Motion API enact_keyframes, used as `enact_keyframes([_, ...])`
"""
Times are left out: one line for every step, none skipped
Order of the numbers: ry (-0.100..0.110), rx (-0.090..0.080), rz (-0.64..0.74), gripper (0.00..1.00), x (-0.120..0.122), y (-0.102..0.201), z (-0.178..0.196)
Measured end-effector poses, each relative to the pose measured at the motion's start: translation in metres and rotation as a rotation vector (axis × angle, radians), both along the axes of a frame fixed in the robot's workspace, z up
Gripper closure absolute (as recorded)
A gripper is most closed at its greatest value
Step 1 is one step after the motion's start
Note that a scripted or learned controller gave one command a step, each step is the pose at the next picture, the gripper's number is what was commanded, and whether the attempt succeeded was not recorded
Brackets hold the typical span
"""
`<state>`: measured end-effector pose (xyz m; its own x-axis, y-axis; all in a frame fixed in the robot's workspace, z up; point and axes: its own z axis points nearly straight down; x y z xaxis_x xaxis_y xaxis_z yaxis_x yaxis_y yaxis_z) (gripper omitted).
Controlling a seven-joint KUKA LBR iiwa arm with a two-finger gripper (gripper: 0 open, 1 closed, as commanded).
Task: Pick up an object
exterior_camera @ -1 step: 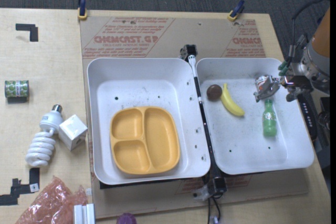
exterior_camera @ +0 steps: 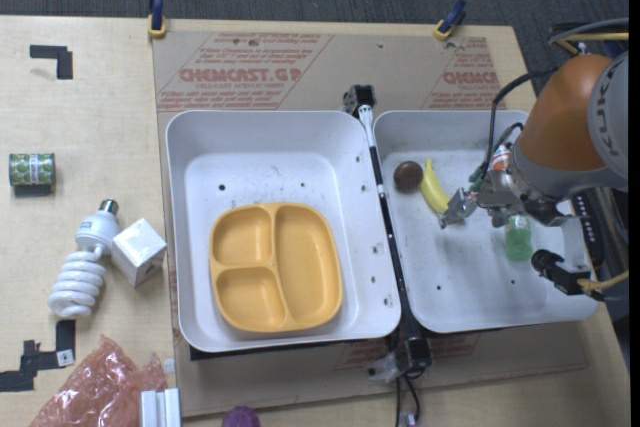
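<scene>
Jaws [exterior_camera: 458,212] hang low in the right bin [exterior_camera: 450,300], and we cannot tell whether they are spread or pressed together. Just beside them lies the banana [exterior_camera: 434,188], with a brown ball [exterior_camera: 407,176] touching it. We judge the approach underway; next, center over the banana and descend.

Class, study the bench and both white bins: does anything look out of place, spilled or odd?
Loose clutter lies outside the bins on the left of the bench: a white spiral light bulb on its side, a small white cube, a green can and crumpled pink plastic.
</scene>
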<state>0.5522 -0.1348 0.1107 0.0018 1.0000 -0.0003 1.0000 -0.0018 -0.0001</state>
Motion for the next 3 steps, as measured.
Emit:
enact_keyframes([0.001,0.000,0.000,0.00,-0.0388,0.0384,-0.0187])
enact_keyframes([-0.002,0.000,-0.002,1.00,-0.0375,0.0378,-0.0087])
enact_keyframes([-0.002,0.000,-0.002,0.00,-0.0376,0.0378,-0.0087])
